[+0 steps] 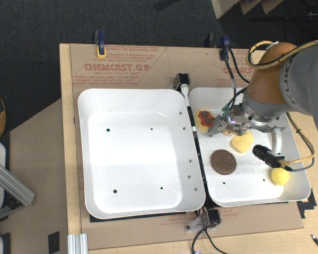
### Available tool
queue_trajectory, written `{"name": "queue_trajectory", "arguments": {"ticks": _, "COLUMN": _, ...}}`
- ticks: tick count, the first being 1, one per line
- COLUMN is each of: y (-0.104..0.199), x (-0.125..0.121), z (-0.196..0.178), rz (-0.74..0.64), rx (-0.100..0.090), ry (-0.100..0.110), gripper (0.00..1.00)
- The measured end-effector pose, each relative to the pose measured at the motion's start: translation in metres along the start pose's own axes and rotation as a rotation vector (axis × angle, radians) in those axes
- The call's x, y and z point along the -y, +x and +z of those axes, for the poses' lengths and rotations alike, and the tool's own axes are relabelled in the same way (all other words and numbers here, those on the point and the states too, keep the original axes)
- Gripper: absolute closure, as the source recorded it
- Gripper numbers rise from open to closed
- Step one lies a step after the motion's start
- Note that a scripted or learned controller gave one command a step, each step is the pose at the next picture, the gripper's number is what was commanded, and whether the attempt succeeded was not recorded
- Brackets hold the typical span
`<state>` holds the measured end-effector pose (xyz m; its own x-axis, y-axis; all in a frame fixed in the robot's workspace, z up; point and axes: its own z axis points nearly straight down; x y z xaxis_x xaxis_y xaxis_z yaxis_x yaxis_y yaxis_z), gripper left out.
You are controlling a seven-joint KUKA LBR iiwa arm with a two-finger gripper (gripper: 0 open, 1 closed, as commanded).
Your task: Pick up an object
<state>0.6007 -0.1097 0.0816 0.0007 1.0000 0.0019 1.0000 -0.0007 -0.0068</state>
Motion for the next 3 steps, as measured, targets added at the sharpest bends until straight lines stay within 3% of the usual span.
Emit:
{"name": "queue_trajectory", "arguments": {"ticks": 1, "y": 0.01, "x": -0.031, "z": -0.003, "rz": -0.002, "rx": 0.003, "ry": -0.01, "gripper": 0.0}}
{"name": "queue_trajectory", "arguments": {"ticks": 2, "y": 0.012, "x": -0.063, "z": -0.002, "rz": -0.005, "rx": 0.005, "ry": 0.013, "gripper": 0.0}}
{"name": "queue_trajectory", "arguments": {"ticks": 3, "y": 0.013, "x": -0.064, "z": -0.013, "rz": -0.001, "rx": 0.003, "ry": 0.0, "gripper": 1.0}}
